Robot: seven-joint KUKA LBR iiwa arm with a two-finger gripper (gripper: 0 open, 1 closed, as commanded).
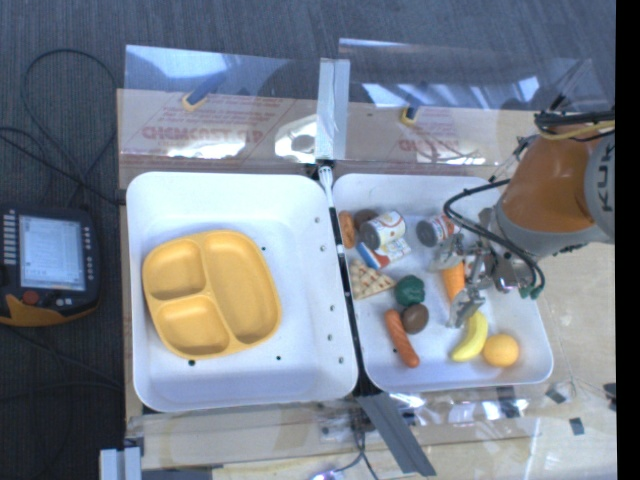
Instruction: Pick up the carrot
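Dark grey carpet floor (300,8), black cable (60,118), perhaps a pendant (48,263).

Crowded quarters in the right bin (540,368): a carrot (454,279) sits just left of the gripper (474,290), a banana (470,337) and orange (501,350) just below it, a can (436,231) above-left. Bare white floor lies farther left, toward the green ball (409,290).

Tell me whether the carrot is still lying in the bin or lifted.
Cannot tell. The carrot shows in the right bin, right beside the gripper, but the view does not settle whether it rests there or is held.
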